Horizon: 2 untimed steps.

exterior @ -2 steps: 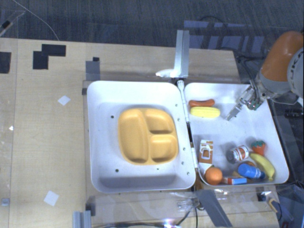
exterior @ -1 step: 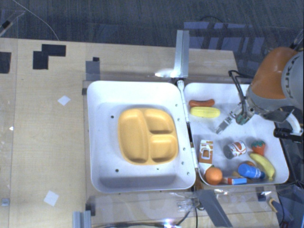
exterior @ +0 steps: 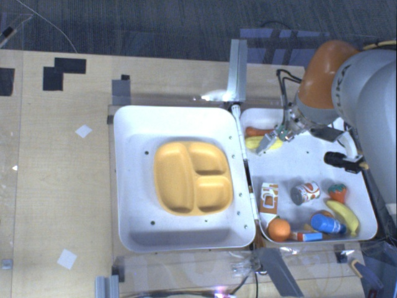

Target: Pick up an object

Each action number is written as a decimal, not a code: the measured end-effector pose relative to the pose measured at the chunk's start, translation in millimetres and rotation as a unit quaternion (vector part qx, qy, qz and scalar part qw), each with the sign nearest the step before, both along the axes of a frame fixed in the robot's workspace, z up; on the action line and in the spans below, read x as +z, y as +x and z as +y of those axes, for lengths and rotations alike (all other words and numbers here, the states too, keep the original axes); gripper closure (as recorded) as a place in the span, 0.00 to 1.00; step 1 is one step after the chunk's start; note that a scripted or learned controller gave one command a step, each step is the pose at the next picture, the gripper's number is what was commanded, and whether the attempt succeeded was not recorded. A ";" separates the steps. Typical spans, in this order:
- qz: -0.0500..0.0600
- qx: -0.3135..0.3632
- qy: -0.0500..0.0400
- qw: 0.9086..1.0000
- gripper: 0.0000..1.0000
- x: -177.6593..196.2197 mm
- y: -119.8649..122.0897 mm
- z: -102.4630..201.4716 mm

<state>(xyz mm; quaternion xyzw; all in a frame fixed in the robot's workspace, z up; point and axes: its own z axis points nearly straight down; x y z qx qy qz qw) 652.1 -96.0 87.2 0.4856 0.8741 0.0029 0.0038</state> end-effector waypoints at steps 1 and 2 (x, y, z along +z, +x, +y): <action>-0.004 0.002 -0.002 1.000 1.00 14.1 2.3 -2.4; -0.001 -0.178 0.002 0.984 1.00 102.0 -5.7 65.7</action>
